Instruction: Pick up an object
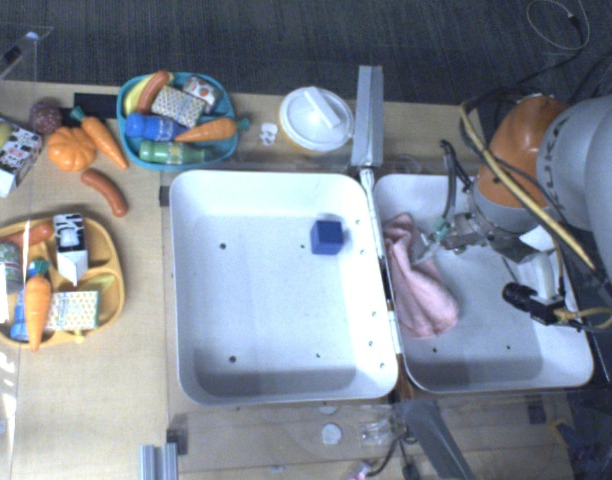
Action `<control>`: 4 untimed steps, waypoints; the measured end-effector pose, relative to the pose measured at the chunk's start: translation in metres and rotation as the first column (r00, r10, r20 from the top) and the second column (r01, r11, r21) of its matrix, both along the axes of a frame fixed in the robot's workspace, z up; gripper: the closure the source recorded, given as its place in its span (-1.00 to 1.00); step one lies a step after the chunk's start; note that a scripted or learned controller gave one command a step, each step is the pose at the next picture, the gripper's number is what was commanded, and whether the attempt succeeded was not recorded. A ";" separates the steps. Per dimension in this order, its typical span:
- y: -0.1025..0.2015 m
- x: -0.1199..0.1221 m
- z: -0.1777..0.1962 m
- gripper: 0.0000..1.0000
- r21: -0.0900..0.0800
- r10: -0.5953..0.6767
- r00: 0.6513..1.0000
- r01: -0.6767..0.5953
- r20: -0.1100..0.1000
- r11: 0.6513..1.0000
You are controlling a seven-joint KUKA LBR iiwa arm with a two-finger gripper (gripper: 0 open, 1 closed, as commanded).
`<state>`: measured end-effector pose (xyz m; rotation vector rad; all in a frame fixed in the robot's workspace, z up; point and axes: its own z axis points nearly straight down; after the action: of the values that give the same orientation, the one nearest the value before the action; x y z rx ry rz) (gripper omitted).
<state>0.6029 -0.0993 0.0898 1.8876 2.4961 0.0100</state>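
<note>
A small blue cube (327,236) lies in the left white bin (246,368), toward its upper right. A crumpled pink cloth (422,290) lies along the left side of the right white bin (506,368). My gripper (429,242) reaches in from the right and hangs low over the upper part of the cloth, close to it or touching it. The grey arm with its orange band (521,143) rises behind it at the right.
A blue bowl (176,120) of toy food and a white lidded bowl (317,118) stand behind the bins. A yellow tray (52,284) of toys sits at the left. A toy pumpkin (69,149), carrot and sausage lie loose. Cables (546,308) hang over the right bin.
</note>
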 end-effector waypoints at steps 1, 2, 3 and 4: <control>0.009 -0.073 0.001 -1.00 -0.004 0.170 0.985 -0.170 0.003 0.985; 0.010 -0.070 0.014 1.00 -0.006 0.169 0.986 -0.169 0.012 0.986; 0.009 -0.070 0.014 -1.00 -0.007 0.169 0.986 -0.169 0.012 0.986; 0.010 -0.069 0.024 1.00 -0.007 0.169 0.985 -0.169 0.015 0.986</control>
<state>0.5340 -0.0892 0.1139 1.6605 2.6342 0.0194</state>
